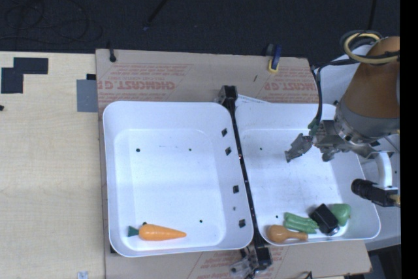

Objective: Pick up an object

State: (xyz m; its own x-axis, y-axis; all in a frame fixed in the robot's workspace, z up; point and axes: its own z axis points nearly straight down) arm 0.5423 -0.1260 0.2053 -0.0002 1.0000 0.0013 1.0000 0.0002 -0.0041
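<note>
Both bins (pixel 117 134) look like smooth glossy white plastic to me, sitting on matt brown cardboard (pixel 189 75). The carrot (pixel 160 232) reads as shiny orange plastic, and the bench (pixel 46 173) as pale wood.

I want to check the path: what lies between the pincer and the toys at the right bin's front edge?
Bare white floor of the right bin, seen in the camera view, separates the pincer from the toys.

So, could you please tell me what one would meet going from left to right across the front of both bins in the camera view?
Orange carrot in the left bin → tan pear-shaped toy → green pea pod → black block.
</note>
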